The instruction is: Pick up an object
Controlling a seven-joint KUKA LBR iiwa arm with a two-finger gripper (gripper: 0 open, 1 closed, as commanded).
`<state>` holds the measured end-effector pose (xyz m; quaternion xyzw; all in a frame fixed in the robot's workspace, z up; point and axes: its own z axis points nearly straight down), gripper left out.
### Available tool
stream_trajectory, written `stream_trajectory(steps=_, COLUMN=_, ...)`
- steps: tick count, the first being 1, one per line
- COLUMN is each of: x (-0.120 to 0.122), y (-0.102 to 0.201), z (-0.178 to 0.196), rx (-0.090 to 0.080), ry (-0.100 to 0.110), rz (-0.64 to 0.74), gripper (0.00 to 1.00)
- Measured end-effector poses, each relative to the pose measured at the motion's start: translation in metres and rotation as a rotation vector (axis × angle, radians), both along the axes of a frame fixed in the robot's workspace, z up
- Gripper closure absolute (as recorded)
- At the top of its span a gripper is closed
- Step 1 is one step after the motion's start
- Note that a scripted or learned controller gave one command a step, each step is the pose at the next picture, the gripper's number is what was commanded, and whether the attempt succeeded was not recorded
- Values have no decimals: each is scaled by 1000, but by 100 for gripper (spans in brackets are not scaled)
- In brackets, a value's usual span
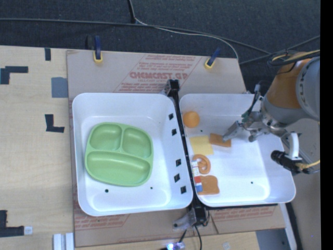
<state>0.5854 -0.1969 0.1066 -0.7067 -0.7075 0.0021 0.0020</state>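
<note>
The right bin [260, 191] holds several small food-like objects. An orange ball [191, 119] lies near its far left corner. A pale yellow square [201, 145] sits below it, with a brown flat piece [219, 140] just to its right. Closer to me lie an orange pretzel ring [203, 164] and a brown toast slice [208, 185] beside a small red and blue item [197, 181]. My gripper [229, 134] reaches in from the right, low in the bin, with its tip right at the brown flat piece's right end. I see nothing held in it.
The left bin [99, 100] holds a green divided plate [119, 153]. A black divider [179, 139] with clips runs between the two bins. The arm's orange band [285, 90] hangs over the right bin's far right corner. Cables cross the dark floor behind.
</note>
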Motion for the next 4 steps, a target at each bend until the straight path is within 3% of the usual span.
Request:
stream_trajectory(steps=1, x=1, y=1, z=13, rx=0, ry=-3, rz=2, gripper=100)
stream_trajectory(steps=4, x=4, y=4, z=169, rx=-1, ry=-11, rz=1, gripper=100)
